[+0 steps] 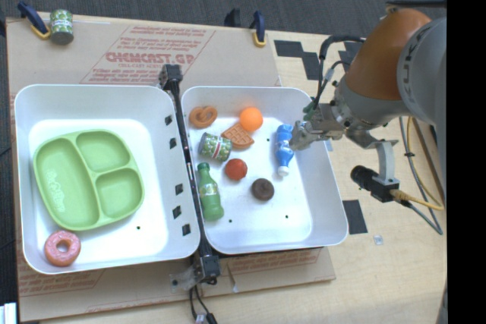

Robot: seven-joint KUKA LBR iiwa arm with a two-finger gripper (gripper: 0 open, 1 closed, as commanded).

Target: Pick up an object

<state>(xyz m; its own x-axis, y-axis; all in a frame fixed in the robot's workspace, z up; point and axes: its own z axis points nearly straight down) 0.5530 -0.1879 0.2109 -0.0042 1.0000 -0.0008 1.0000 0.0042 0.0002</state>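
The right bin [323,216] holds several small items: a blue and white bottle [283,149] lying near its right wall, an orange ball [250,118], a brown pretzel [203,116], a waffle piece [238,137], a green can [215,146], a red ball [237,169], a chocolate donut [263,190] and a green bottle [209,192]. My gripper [301,135] is low over the bin's right side, right against the upper end of the blue bottle. The wrist body covers its tip.
The left bin [156,239] holds a green divided plate [89,178] and a pink donut [61,247]. Clamps [258,28] and a small green can [61,25] sit on the cardboard behind the bins. Cables [421,186] trail at the right.
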